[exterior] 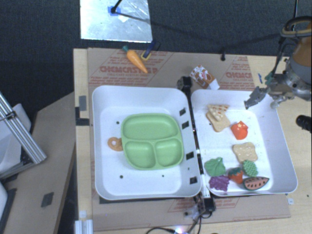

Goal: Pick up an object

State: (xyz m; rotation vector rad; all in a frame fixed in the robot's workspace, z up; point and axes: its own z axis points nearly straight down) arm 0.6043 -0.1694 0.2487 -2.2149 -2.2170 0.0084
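The right bin (280, 130) holds several toy foods: a waffle wedge (218, 111) on a bread piece (220, 124), a red strawberry (239, 129), a toast slice (245, 151), a green leaf (215, 166), purple grapes (219, 183), a green knobbly piece (250, 167) and a watermelon slice (255, 183). My gripper (265, 100) hangs over the bin's far right corner, above and right of the strawberry. Its fingers stand apart with nothing between them.
The left bin (105, 106) bears a green divided plate (150, 140) and a small pretzel (115, 144). Beyond the bins lie a toy carrot (136, 61), a wrapped snack (202, 76) and a shiny metal sheet (116, 12).
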